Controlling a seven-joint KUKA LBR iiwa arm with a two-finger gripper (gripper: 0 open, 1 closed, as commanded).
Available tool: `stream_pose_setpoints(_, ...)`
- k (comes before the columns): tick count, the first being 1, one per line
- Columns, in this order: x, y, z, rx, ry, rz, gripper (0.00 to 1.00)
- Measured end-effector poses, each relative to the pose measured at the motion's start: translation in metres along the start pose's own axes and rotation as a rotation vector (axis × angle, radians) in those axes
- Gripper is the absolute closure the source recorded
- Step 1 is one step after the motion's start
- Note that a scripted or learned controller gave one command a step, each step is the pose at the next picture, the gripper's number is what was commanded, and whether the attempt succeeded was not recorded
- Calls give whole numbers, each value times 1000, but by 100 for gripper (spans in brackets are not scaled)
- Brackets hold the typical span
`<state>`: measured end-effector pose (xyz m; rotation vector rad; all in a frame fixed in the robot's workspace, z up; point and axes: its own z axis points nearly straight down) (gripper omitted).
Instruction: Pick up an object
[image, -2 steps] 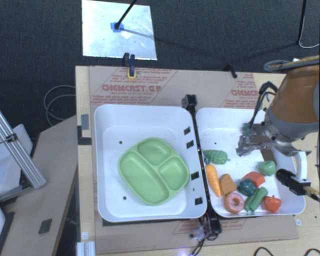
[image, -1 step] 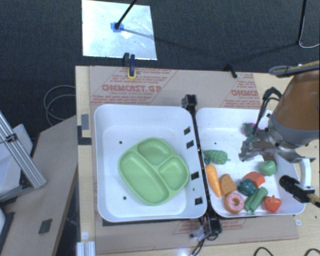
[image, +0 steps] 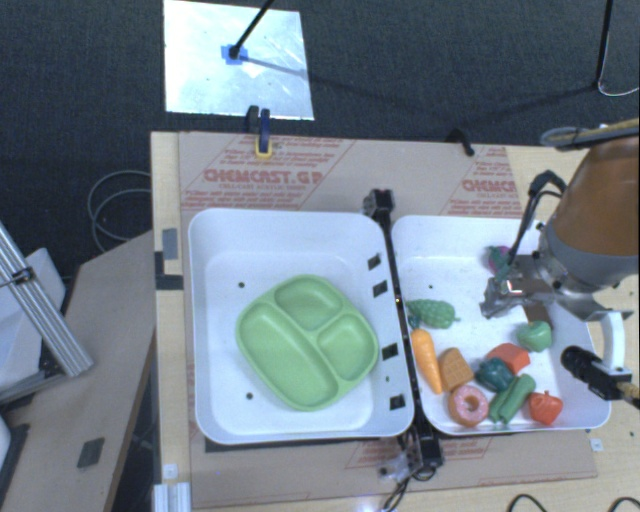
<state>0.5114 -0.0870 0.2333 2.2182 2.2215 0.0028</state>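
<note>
The right white bin (image: 450, 240) holds several toy foods. A leafy green vegetable (image: 430, 313) lies near its left wall, with an orange carrot (image: 427, 360) and a brown bread piece (image: 455, 367) below it. A pink donut (image: 468, 404), a green cucumber (image: 512, 397), a red tomato (image: 545, 406), a teal piece (image: 493, 374) and a red-orange piece (image: 510, 355) crowd the front. A green pepper (image: 535, 335) sits just below my gripper (image: 500, 298), which hangs low over the bin's middle right. A small purple-green item (image: 497, 258) lies just behind it.
The left white bin (image: 215, 260) holds a light green divided plate (image: 305, 340). A black divider rail (image: 392, 310) runs between the bins. My grey and orange arm (image: 600, 210) covers the right bin's far right side.
</note>
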Motion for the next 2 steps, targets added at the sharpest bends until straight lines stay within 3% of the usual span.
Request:
stream_pose_setpoints(1, 3, 6, 18, 3, 0, 0, 100)
stream_pose_setpoints(2, 7, -6, 17, 3, 1, 1, 100)
